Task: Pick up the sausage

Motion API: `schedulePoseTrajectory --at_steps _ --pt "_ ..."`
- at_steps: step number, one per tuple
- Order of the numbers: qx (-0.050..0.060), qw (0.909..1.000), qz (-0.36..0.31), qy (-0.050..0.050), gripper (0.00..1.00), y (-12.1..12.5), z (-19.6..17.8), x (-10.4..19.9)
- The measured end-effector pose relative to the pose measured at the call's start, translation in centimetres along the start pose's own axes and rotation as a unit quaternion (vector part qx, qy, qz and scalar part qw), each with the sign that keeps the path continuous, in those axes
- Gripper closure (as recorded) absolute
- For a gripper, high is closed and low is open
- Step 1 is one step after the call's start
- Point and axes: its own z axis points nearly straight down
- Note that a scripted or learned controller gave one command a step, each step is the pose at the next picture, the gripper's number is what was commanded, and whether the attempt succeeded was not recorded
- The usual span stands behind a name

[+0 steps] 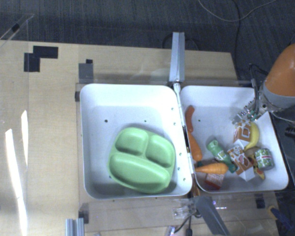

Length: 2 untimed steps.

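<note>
The sausage (pixel 189 118) is long and reddish-brown, and it lies lengthwise along the left wall of the right bin (pixel 221 93). Its lower end runs toward an orange carrot (pixel 211 168). My gripper (pixel 246 114) comes in from the right, below the arm's orange band (pixel 289 69). It hangs low over the right side of the right bin, just above a small carton (pixel 242 132) and a banana (pixel 255 134). It is well to the right of the sausage and apart from it. I see nothing held in it.
A green compartment plate (pixel 142 160) lies in the left bin (pixel 118 100). The right bin also holds a green bottle (pixel 219 150), a green can (pixel 263 159) and several small packets near its front. A metal bar (pixel 176 58) stands between the bins at the back.
</note>
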Motion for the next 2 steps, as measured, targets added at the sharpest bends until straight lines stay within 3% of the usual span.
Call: schedulePoseTrajectory --at_steps 1,2 --pt "0.008 0.9828 0.185 0.006 1.0 5.02 0.83 6.31" --pt "0.008 0.9826 0.185 0.006 0.0 4.88 0.87 6.23"
